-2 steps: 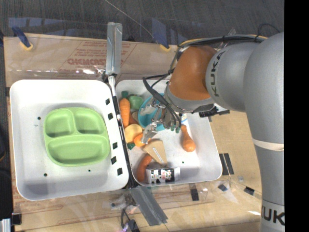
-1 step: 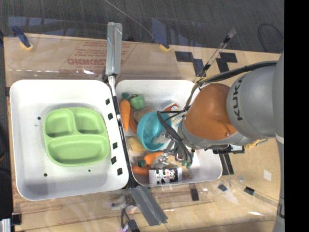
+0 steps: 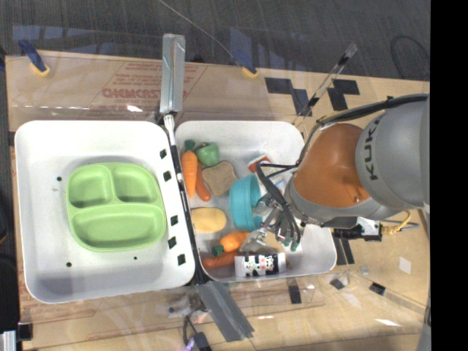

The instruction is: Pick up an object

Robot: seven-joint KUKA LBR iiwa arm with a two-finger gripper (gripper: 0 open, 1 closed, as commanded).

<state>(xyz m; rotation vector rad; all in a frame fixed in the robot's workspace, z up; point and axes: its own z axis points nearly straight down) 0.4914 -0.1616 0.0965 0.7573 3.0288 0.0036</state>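
The small orange carrot piece (image 3: 234,240) is lying in the right bin (image 3: 241,131), just left of the gripper (image 3: 272,229), long axis running toward it. The teal bowl (image 3: 245,200) is sitting up-left. Whether the gripper is spread or closed, I cannot tell.

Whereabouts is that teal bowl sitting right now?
The teal bowl lies in the right-hand bin, tipped on its side between the brown bread slice and the gripper.
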